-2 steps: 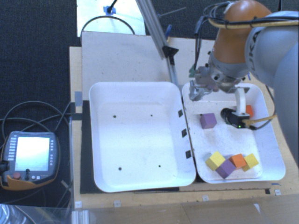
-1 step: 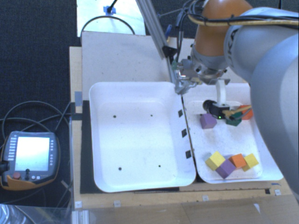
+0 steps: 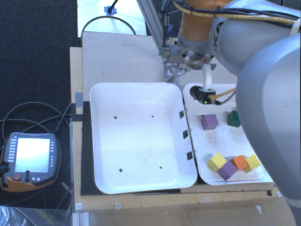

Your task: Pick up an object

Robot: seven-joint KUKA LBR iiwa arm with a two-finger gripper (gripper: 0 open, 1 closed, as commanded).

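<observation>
Bench, rt bin: purple block apart from pincer, nearer cam.

1. Dark carpet covers the floor to the left of and behind the bench.
2. The wooden bench bears a pale speckled board at its far end.
3. Beyond it lies a white sheet with blue tape and a black cable loop.
4. A pendant with a bright screen lies on the carpet at left, with cables curling round it.
5. The light is even.
</observation>
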